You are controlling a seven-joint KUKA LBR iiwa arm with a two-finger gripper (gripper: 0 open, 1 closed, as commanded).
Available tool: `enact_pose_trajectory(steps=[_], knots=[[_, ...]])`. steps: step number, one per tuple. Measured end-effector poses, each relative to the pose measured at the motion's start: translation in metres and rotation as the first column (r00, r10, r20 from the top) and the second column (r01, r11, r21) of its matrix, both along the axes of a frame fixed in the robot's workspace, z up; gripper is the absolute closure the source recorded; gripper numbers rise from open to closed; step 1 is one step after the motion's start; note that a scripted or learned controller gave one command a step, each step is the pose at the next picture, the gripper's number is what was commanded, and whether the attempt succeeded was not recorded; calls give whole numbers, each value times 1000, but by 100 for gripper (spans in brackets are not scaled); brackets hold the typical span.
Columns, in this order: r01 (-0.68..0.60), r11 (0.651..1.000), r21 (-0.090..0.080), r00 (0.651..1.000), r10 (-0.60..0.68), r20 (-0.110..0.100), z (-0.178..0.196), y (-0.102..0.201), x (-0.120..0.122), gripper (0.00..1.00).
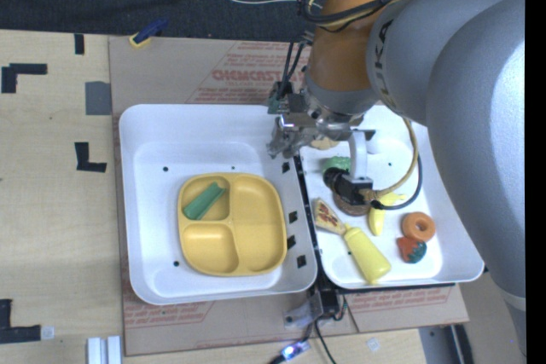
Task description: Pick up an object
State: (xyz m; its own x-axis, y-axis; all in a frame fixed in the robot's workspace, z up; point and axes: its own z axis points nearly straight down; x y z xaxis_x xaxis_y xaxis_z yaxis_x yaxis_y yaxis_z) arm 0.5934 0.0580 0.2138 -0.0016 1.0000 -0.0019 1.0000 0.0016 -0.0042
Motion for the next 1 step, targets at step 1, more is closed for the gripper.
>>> enact_pose_trajectory(steps=[1], knots=[[0, 1000, 1, 1000, 0, 1, 1, -1, -10, 100]])
